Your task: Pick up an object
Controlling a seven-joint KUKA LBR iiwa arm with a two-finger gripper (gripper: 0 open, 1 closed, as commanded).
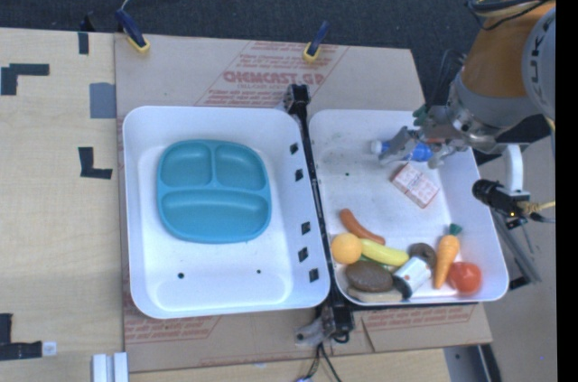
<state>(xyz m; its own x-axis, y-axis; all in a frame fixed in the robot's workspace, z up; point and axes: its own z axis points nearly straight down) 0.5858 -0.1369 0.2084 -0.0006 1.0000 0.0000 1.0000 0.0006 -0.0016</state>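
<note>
So we've got the two white bins side by side on the bench. The left bin [144,281] has a blue divided plate [215,191] lying flat in it, roughly in the middle. The right bin [348,145] is where all the toy food is, mostly piled along the near edge: an orange ball [346,247], a yellow banana [383,254] just beside it, a reddish sausage [361,227] above those, a brown patty [370,278] at the bottom rim, a carrot [446,257] with a green top standing more or less on end, and a red tomato [466,277] in the near right corner. There's also a small white-and-red packet [414,184] sitting apart from the pile, further up the bin.

The arm [506,55] comes in from the right, and the gripper [417,147] hangs over the upper right part of that bin, just above the packet. Honestly we can't tell how it's set; there's a blue bit right by it, but what that is we can't make out.
</note>
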